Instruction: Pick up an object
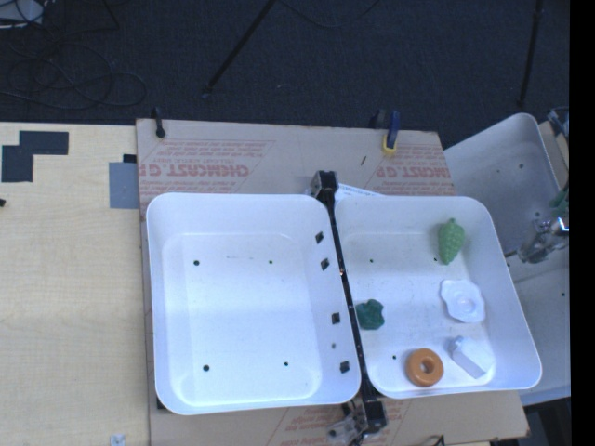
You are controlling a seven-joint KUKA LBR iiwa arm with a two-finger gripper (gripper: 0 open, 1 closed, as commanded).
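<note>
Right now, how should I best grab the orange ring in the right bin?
Probably straight down from above, one finger in the hole, the other outside, pinching the band of the orange ring. It lies flat on the right bin floor; avoid its right side, where the grey block sits close.

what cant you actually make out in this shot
- Arm: at the camera view's right edge something metallic shows, cut off by the frame; the end effector's state cannot be told.
- Grey block in the right bin: too small and pale to identify.
- White piece: blends with the bin, shape unclear.
- Dark green item: too small to name.
- Clamp at the bottom: cut off by the edge.
</note>
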